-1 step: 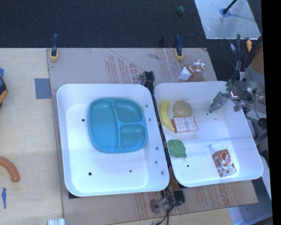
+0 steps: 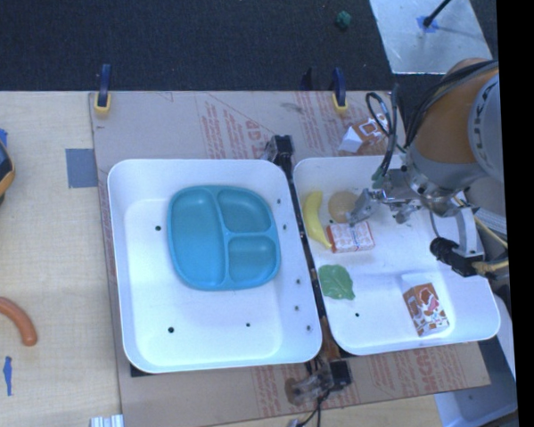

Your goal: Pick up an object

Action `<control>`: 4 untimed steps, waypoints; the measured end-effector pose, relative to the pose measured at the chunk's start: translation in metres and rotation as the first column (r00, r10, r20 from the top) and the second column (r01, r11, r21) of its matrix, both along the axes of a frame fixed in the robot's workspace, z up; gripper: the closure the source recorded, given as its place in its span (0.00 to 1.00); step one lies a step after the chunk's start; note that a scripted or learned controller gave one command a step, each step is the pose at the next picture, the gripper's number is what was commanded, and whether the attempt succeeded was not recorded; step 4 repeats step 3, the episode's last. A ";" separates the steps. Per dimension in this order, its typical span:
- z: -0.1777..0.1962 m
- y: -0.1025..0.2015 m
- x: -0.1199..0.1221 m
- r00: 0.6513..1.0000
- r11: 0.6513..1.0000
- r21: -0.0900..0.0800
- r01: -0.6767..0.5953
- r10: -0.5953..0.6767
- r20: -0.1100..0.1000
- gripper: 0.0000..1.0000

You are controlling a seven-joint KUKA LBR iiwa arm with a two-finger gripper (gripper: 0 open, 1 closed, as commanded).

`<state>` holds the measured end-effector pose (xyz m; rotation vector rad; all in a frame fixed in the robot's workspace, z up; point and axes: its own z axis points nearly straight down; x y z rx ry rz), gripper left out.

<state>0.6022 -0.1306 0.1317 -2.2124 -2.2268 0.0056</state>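
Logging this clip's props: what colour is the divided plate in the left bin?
Light blue plate, seen plainly in the camera view.

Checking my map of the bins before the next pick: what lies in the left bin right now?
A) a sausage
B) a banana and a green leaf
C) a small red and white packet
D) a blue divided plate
D: the blue divided plate lies alone in the left bin, while the banana, green leaf and packet are in the right bin, and the sausage lies on the bench.

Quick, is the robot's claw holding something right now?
Gripper: cannot tell; it hangs over the right bin, by the small red-and-white packet.
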 end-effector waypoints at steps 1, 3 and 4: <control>-0.040 0.035 -0.010 1.000 1.000 0.000 0.000 0.000 0.000 0.00; 0.060 0.107 -0.030 1.000 1.000 0.002 0.002 -0.002 0.001 1.00; 0.060 0.107 -0.030 1.000 1.000 0.002 0.002 -0.002 0.001 1.00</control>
